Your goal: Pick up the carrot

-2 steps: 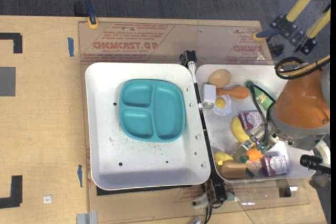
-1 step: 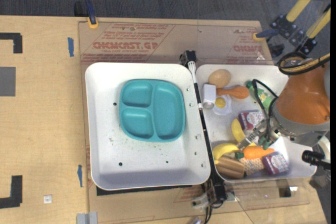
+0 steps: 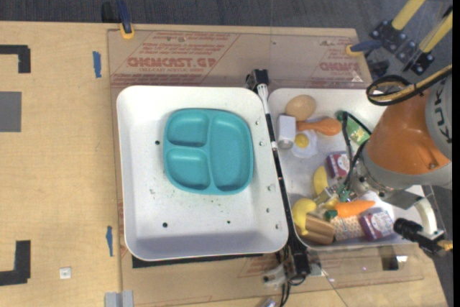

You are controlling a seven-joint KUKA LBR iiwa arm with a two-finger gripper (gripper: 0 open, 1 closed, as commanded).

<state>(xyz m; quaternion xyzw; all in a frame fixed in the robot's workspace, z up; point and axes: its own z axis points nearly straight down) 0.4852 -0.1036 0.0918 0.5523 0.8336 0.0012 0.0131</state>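
While the grey arm's gripper (image 3: 343,190) hangs low in the right white bin (image 3: 374,106), whether it grips is unclear; the orange tapered carrot (image 3: 353,209) lies just beside it among clutter, apparently not yet lifted.

Carrot (image 3: 355,209): orange, tapered, lying near-horizontal in right bin's lower part, among other items.

Glossy teal plastic tray (image 3: 208,149); matt white bin (image 3: 144,176).
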